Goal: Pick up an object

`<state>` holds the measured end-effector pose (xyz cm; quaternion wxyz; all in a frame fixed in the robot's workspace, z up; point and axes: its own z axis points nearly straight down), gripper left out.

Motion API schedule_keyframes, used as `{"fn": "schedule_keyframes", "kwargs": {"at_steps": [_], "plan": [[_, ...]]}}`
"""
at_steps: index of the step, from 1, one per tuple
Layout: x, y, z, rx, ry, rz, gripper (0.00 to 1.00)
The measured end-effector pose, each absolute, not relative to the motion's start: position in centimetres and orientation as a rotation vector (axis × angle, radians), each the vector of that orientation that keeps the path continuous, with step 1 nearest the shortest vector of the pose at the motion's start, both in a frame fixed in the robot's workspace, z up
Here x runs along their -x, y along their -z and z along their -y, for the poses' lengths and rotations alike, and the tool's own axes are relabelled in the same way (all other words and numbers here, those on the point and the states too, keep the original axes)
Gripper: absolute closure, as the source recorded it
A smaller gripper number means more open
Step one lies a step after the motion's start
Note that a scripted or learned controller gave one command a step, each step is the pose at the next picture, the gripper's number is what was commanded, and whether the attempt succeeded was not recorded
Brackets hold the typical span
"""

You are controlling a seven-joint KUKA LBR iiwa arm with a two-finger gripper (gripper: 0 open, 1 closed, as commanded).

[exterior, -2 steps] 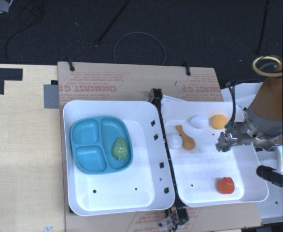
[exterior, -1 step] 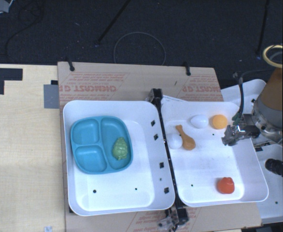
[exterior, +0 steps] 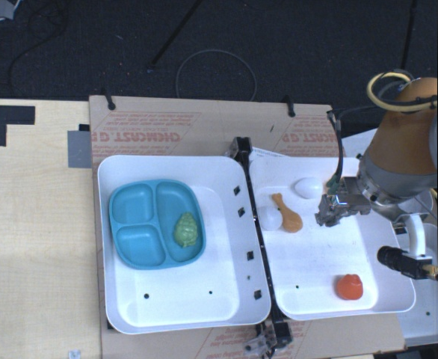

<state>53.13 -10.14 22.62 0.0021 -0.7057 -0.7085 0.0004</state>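
While the claw hangs over the right bin, its grip state unclear, the drumstick lies just beside it; a slanted descent could nudge it away.

Pale wooden bench bearing, apparently, cardboard sheet under two white bins.

A tan drumstick-shaped toy, a white egg and a red tomato lie apart in the right bin.

Even overhead light — sl. soft focus
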Motion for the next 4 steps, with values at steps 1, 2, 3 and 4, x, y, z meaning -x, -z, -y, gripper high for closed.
{"fn": "schedule_keyframes", "kwargs": {"at_steps": [1,2,3,4], "plan": [[-53.8,-23.3,5.6,2.215,0.000,2.224,1.00],[-54.8,-24.0,0.5,2.214,-0.001,2.224,1.00],[-55.4,-24.6,-4.5,2.216,-0.002,2.223,1.00],[-55.4,-22.9,-9.9,2.213,-0.006,2.223,1.00]]}}
